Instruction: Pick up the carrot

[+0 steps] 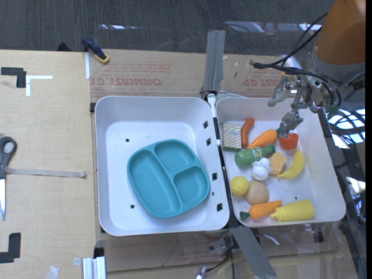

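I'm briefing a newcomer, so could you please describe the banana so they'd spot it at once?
Look in the right bin, toward its right wall. The banana is the curved yellow piece below the gripper, beside the corn.

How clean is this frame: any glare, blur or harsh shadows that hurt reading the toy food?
Camera view: lighting is even, shadows soft; the carrot and teal plate read sharply; bright glare streaks show on the clear panel behind the bins and at the right edge; the gripper is slightly soft, its fingers hard to read; the orange arm band looks blurred.
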Tool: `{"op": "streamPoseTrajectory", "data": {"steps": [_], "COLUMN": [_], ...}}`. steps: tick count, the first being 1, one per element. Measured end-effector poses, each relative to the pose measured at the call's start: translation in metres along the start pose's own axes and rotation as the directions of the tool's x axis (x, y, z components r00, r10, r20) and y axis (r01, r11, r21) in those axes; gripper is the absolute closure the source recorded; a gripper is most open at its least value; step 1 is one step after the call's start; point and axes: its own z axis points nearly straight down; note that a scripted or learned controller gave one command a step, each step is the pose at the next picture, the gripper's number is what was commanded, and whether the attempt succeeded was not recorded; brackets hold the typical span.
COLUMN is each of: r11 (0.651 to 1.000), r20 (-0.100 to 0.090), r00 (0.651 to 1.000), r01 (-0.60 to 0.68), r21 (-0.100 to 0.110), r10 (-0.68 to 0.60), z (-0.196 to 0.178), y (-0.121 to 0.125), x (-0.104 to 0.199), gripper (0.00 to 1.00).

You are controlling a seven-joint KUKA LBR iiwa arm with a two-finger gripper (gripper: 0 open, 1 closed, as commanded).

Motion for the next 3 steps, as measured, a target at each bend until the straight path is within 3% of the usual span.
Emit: {"op": "streamPoseTrajectory", "data": {"steps": [1, 2, 3], "r11": [0.986, 0.967, 0.968], "r20": [-0.001, 0.0, 0.01], "r00": [0.986, 0.967, 0.968], "r01": [-0.168, -0.255, -0.252], "r21": [0.0, 0.0, 0.0], "r10": [0.168, 0.255, 0.252], "z": [0.103, 0.147, 0.134], "y": [-0.031, -0.027, -0.027], "x": [0.013, 0.006, 0.003], "gripper": [0.0, 0.0, 1.0]}}
